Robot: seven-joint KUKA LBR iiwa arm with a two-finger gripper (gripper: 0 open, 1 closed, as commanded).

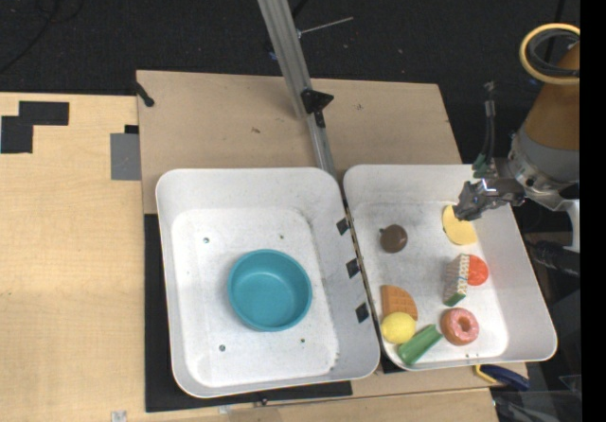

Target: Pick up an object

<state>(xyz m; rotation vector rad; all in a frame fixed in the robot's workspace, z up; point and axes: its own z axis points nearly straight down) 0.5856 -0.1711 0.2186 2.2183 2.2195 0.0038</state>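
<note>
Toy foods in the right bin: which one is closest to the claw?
The pale yellow piece at the bin's far right. The claw sits right at its upper edge, while the brown ball, doughnut and lemon lie farther off.

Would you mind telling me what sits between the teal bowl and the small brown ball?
In the camera view, the two bins' adjoining rims with black clips lie between the teal bowl and the brown ball; otherwise bare white bin floor.

Two white bins [180,198], wooden bench [66,250], slanted aluminium rail [289,51]
</note>
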